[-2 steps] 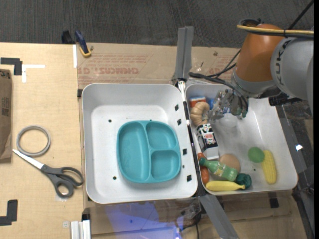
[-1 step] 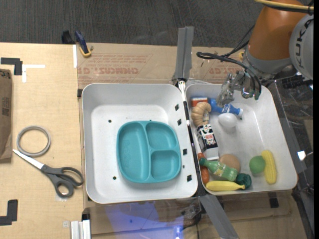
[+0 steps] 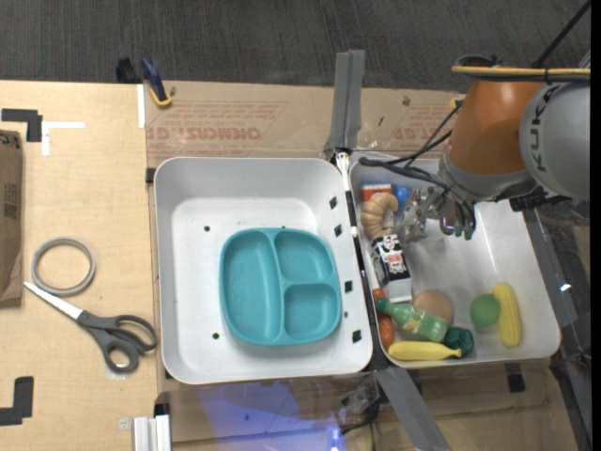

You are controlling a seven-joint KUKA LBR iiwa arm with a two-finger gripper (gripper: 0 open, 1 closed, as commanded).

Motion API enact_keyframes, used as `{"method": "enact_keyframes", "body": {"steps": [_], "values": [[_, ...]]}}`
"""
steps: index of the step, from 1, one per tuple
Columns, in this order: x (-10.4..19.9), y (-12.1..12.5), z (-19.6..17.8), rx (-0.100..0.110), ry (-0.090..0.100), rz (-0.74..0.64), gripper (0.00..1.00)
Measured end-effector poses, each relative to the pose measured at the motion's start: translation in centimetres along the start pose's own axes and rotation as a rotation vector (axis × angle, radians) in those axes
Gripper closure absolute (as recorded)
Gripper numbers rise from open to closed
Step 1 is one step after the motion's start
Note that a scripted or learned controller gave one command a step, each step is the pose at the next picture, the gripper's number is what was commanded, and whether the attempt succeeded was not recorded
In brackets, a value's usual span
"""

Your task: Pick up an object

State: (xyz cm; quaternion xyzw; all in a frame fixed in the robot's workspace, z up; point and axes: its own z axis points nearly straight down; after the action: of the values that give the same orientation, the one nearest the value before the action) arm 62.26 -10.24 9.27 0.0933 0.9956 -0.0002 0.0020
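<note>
My gripper [image 3: 457,224] hangs over the upper middle of the right bin [image 3: 526,252], under the arm's orange band. Just left of it lie a tan croissant-shaped pastry [image 3: 378,211], a small blue item [image 3: 402,195] and a shiny crumpled piece [image 3: 413,220]. A black and white box [image 3: 390,255] lies along the bin's left wall. Near the front sit a green bottle [image 3: 420,323], a yellow banana [image 3: 420,350], a brown rounded item [image 3: 434,303], a green ball [image 3: 485,310] and a yellow corn cob [image 3: 508,314]. I see nothing held by the gripper.
The left bin [image 3: 178,252] holds a teal divided plate [image 3: 280,285]. On the bench to the left lie scissors [image 3: 99,327] and a tape roll [image 3: 63,264]. Cables [image 3: 404,163] trail from the arm over the right bin's back edge.
</note>
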Motion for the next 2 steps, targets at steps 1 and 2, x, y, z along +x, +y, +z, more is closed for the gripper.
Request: {"method": "enact_keyframes", "body": {"steps": [1,2], "values": [[-2.4,-2.1,-16.0,0.0,-0.002,0.045,1.0],[-4.8,-11.1,-0.1,0.001,-0.003,-0.059,1.0]]}}
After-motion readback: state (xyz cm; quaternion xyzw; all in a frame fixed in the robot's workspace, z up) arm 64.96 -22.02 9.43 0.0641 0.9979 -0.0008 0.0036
